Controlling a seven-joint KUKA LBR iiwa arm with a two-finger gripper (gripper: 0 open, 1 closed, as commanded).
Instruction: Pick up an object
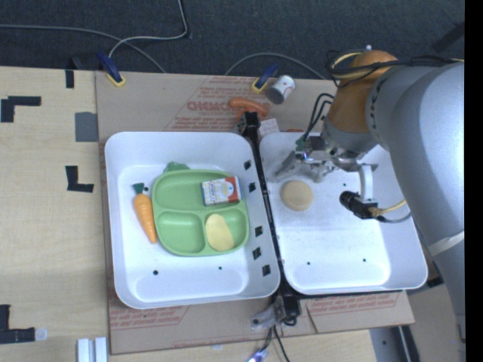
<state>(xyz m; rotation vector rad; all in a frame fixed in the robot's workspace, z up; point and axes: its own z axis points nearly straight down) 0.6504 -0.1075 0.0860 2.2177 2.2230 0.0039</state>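
I am hovering my fingers (300,164), spread apart, just above the round tan bun (297,195) in the right white bin (355,266).

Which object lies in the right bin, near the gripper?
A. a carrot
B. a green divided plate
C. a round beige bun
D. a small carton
C: the round beige bun lies on the floor of the right bin, just below the gripper.

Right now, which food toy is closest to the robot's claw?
The round tan bun, alone in the right bin, just below the gripper. The carrot, yellow piece and small box lie in the left bin.
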